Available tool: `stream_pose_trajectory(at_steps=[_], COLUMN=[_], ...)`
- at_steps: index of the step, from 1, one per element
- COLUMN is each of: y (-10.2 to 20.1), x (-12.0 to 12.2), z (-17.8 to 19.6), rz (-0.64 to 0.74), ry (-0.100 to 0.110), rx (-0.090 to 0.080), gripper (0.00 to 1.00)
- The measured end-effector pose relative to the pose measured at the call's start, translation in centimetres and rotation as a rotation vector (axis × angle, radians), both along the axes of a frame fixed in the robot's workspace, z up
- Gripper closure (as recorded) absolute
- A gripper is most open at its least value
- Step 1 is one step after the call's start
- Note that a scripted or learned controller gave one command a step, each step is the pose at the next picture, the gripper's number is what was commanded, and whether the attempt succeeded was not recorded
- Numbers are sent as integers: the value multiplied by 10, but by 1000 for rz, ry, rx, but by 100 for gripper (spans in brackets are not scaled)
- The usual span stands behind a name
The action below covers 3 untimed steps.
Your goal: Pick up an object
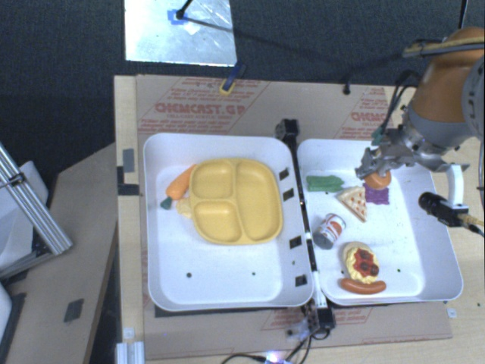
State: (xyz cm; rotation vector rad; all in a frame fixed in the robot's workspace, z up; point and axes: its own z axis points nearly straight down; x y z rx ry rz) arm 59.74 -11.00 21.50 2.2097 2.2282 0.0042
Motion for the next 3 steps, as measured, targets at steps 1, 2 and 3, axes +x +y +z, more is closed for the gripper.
stream_pose_trajectory(at_steps=[1, 2, 3], y=[22, 29, 33], x=[41, 38, 36], z=[11, 0, 20], rz=[-1, -3, -3], ry=[-2, 2, 0], rx=[1, 0, 0], gripper=[100, 100, 100])
